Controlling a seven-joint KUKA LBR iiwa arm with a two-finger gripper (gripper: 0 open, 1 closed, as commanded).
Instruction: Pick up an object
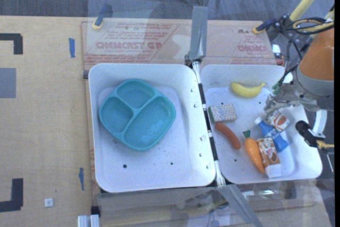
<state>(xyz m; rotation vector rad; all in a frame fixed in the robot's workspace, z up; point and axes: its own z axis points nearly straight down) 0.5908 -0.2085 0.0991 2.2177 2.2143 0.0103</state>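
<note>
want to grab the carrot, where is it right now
The carrot lies in the right bin, toward its front, between the sausage on its left and the small carton on its right.

Desk (42, 114): tan surface, black corner marks, blue tape bits. Two white bins side by side on it, left bin (159, 167) touching right bin (308, 167).
</note>
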